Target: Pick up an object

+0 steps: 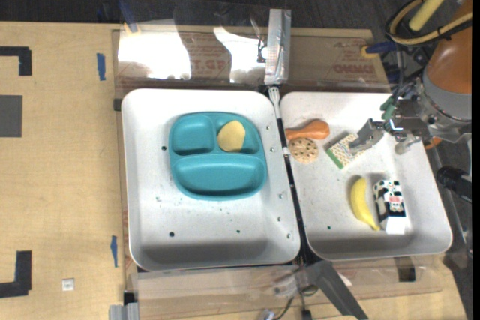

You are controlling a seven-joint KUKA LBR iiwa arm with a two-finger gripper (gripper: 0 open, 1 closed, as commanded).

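Observation:
The right bin (420, 236) holds an orange carrot (311, 130), a round cookie (303, 151), a small green-and-white patterned box (346, 151), a banana (362, 202) and a black-and-white cow-print carton (391, 205). My gripper (386, 139) hangs over the bin's upper right part, just right of the patterned box. It is open, with nothing between its fingers. The left finger (369, 132) is at the box's upper right end. The grey arm with its orange band (452, 71) comes in from the right.
The left bin (142, 221) carries a teal divided plate (217, 168) with a yellow round fruit (231, 136) in its upper right compartment. A clear plastic sheet (195, 49) lies behind the bins. Cables (420, 11) hang at the top right.

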